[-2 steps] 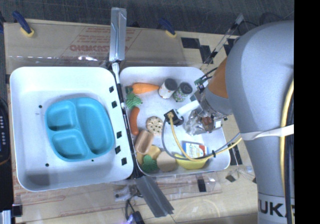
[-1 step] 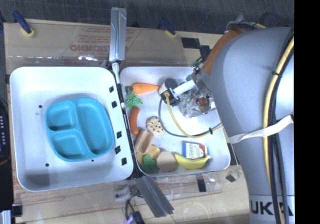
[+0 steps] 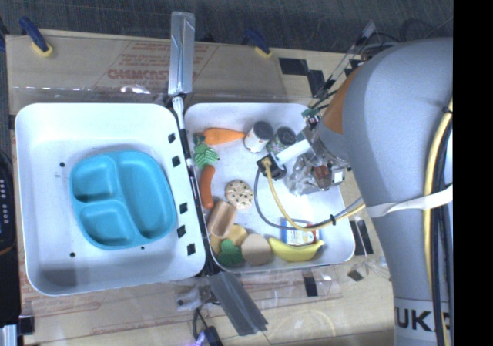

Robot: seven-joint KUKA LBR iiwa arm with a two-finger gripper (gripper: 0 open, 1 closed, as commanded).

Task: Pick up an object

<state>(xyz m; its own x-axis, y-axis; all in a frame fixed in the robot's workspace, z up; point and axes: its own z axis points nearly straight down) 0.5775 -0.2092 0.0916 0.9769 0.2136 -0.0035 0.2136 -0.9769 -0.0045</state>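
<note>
Left bin [image 3: 46, 136]: lying in the left half of the frame; shallow, white, smooth plastic with rounded corners
Blue tray [image 3: 119, 198]: sitting in the middle of the left bin; glossy, moulded into three compartments
Right bin [image 3: 246, 167]: lying right of centre and holding every loose candidate for the pick
Green leafy piece [image 3: 205, 156]: resting against the right bin's left wall; ruffled edge
Tan cylinder [image 3: 221, 217]: lying tilted lower down; matte, wood-like
Carrot [image 3: 223, 136]: pointing along the upper wall; smooth, tapered, orange
Cookie [image 3: 239, 194]: lying flat near the bin's centre with bare floor around it; round, speckled, thin
Banana [image 3: 295, 248]: curving along the lower wall, touching a pale rounded piece on its left; yellow, glossy
Gripper [image 3: 308, 175]: hanging over the right part of the right bin; how wide it is standing cannot be told, and nothing is showing as held
Arm [image 3: 400, 144]: filling the right of the frame; grey, curved shell
Step in hand: judging by the pose, lining up over a target
Doing it well: favouring a piece that is standing clear, such as the carrot, over the crowded lower corner; the flat cookie is likely giving little to grip
</note>
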